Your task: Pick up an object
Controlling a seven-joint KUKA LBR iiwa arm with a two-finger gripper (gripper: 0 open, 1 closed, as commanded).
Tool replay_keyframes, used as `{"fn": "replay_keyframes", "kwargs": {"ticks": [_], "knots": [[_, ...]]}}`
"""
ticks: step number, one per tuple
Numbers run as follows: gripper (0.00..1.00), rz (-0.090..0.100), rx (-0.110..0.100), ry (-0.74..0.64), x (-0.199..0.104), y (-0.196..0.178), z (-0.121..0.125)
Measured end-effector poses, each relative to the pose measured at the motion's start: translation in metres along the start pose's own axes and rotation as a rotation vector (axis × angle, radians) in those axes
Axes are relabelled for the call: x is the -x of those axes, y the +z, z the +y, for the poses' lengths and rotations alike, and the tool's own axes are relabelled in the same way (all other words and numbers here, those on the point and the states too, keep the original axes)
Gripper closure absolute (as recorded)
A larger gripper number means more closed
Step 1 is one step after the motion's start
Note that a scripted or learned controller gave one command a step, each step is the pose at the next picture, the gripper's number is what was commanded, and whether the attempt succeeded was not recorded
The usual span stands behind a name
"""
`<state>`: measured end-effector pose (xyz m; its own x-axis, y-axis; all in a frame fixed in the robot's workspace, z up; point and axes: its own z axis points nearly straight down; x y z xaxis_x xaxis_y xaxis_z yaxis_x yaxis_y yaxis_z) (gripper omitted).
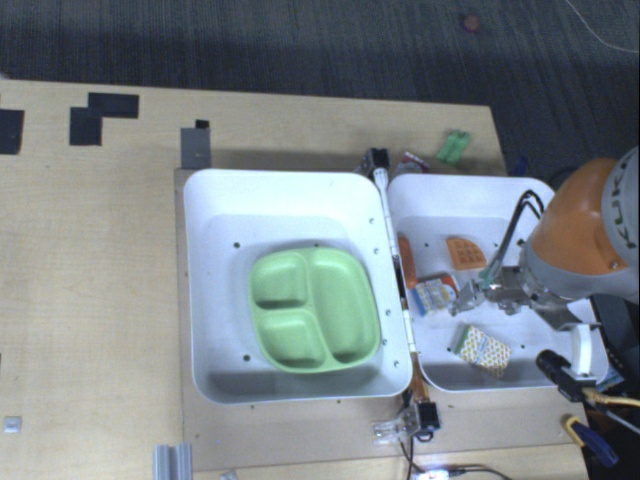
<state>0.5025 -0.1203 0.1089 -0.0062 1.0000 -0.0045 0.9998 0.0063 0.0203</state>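
On the table point(90, 298), the left bin point(210, 268) is holding a green divided tray point(315, 308), while the arm is reaching into the right bin point(450, 203). The hand point(470, 296) is hanging just above a striped packet point(436, 294), with an orange piece point(465, 252) and a patterned packet point(484, 350) lying near; whether it is gripping, I cannot tell. Crowded objects may be making a grasp slip or catch two.

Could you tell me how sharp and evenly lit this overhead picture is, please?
Camera view: soft throughout, so the small packets in the right bin show no readable print; the lighting is even, with mild glare on the left bin and a faint shadow beside the green divided tray; the floor at the top is dim; the arm looks slightly blurred.
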Motion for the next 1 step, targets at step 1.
{"fn": "replay_keyframes", "kwargs": {"ticks": [1], "knots": [[0.00,0.004,-0.016,0.002,-0.0088,0.0169,0.0120]]}}
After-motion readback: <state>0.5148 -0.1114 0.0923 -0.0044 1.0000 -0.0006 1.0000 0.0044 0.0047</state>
